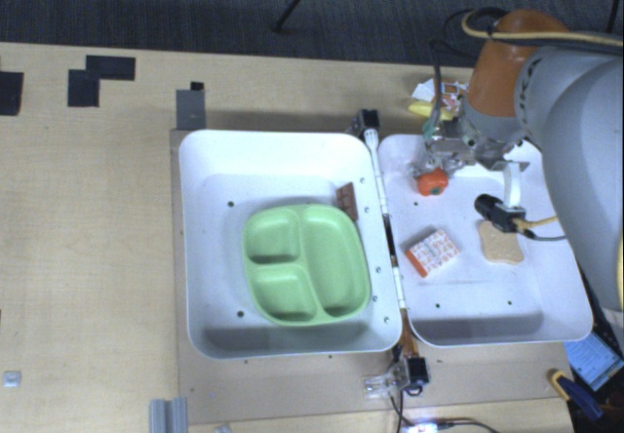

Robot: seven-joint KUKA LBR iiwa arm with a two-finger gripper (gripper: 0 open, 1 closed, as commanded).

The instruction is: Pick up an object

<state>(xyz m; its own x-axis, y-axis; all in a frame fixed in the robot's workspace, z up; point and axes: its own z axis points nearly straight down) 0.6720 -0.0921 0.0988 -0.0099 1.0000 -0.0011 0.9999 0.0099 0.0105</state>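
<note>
My gripper (433, 166) hangs over the far left part of the right bin (546, 319). A small red-orange object (433, 184) lies right beneath its tip, touching or nearly touching it. Nearer the middle of that bin rests a small orange-and-white patterned box (432, 253). A tan, flat, rounded piece (502, 247) sits to the right of the box. The arm's grey body and orange band cover the bin's far right corner.
The left bin (205, 226) holds a green divided plate (305, 262), with a small brown piece (346, 197) at the plate's far right edge. The two bins meet at a raised rim (385, 236). Yellow and white clutter (429, 99) lies behind the right bin.
</note>
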